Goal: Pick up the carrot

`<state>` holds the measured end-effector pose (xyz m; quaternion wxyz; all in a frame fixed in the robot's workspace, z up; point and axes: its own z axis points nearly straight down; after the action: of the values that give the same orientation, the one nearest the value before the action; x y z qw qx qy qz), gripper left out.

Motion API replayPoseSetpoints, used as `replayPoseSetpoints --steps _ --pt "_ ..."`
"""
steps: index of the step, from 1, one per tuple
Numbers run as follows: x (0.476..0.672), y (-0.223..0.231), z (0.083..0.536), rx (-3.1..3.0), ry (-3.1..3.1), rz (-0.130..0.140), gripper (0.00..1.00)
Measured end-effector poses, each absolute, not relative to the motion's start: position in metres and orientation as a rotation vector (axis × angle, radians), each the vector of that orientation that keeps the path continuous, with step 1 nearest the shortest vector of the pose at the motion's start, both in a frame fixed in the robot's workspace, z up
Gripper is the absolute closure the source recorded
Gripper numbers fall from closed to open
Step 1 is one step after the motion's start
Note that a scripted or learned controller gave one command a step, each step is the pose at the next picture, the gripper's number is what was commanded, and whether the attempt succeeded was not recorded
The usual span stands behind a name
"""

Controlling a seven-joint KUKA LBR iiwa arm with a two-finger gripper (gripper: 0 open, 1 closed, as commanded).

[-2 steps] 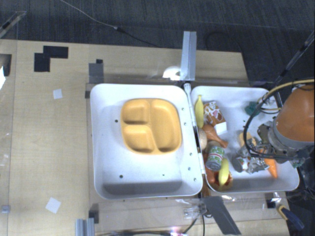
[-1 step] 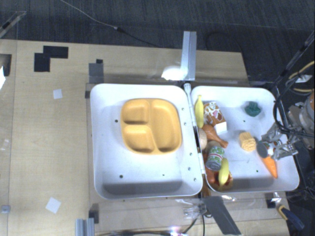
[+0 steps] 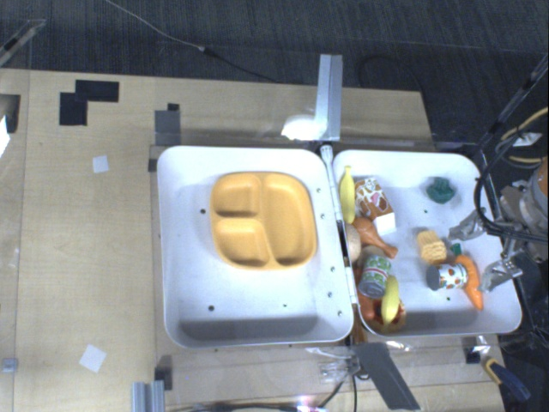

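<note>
Low in the right bin [image 3: 493,316], near its right wall, the carrot [image 3: 471,283] lay slanted, touching a small can [image 3: 448,276] on its left. Above the can sat a corn piece [image 3: 432,247]. The tool [image 3: 485,247] hovered just over the carrot with its fingers spread, gripping nothing. The left bin [image 3: 189,316] held a yellow tray [image 3: 262,220].

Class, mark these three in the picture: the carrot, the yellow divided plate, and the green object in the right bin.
carrot [image 3: 471,283], camera view, on the middle of its orange body.
yellow divided plate [image 3: 225,187], camera view, on its upper left rim.
green object [image 3: 442,190], camera view, on its middle.
</note>
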<state>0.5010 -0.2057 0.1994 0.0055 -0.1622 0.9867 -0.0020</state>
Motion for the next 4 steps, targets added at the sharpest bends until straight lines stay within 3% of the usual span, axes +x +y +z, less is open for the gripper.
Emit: replayPoseSetpoints --steps 1,2,3,4 --pt "0.504 -0.206 0.100 -0.446 3.095 -0.009 0.00" --pt "0.507 -0.204 0.110 -0.452 3.087 -0.010 1.00" --pt "0.498 -0.206 0.194 -0.391 3.103 -0.010 1.00" --pt "0.497 -0.206 0.192 -0.390 3.107 -0.005 0.00"
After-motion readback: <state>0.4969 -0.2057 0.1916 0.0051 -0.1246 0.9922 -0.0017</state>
